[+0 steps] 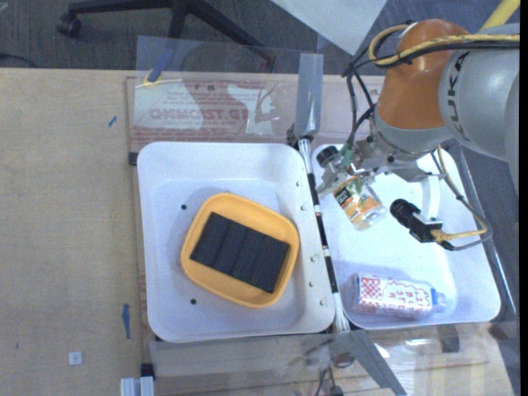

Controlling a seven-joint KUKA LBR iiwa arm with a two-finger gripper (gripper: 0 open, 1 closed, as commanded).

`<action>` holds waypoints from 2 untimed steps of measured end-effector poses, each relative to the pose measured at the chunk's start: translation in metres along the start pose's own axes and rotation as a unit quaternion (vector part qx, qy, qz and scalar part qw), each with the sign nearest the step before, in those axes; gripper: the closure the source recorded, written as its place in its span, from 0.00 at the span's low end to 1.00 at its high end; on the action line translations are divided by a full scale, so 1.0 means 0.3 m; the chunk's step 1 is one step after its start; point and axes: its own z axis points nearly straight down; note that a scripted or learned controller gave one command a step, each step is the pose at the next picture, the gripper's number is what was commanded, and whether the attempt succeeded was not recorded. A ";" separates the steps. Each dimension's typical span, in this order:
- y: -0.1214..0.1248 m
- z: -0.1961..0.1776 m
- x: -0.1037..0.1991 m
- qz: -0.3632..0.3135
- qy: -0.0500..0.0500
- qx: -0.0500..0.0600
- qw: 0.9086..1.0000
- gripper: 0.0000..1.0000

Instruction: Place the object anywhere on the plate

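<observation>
Bright even light, soft shadows, slightly blurry

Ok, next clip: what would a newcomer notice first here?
Probably the yellow plate with a dark slab on it, sitting in the left bin. Next, the grey arm with its orange band reaching over the right bin, a small orange-labelled bottle at its gripper. A red-patterned tube lies near that bin's front edge.

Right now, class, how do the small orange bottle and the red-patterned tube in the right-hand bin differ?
The bottle is short, orange with a label, and sits tilted under the end effector. The tube is longer, red and white, and lies flat along the bin's front edge, away from the arm. Both are in the right bin, not on the plate.
</observation>
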 end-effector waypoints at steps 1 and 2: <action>0.001 0.007 0.190 -0.063 0.000 0.000 0.998 1.00; 0.002 -0.025 0.184 -0.062 0.000 -0.001 0.998 1.00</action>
